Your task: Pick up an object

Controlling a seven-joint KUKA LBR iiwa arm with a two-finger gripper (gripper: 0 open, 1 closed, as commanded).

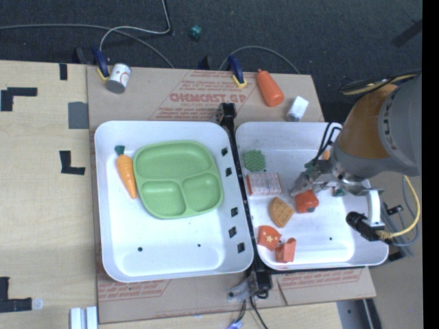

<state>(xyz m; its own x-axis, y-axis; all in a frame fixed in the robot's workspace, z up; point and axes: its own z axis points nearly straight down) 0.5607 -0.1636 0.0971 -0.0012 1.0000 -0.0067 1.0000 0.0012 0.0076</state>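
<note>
My gripper hangs low over the right bin, near its right middle. A small red object lies directly under it, touching or nearly touching it; whether it is held I cannot tell. To the left in the same bin lie a tan waffle-like piece, a pink-and-white packet and a green round item. Two red-orange pieces rest near the bin's front edge.
The left bin holds a green divided plate and a toy carrot beside it. Beyond the bins on the cardboard lie an orange bottle, a white cube and a small can. Cables run behind.
</note>
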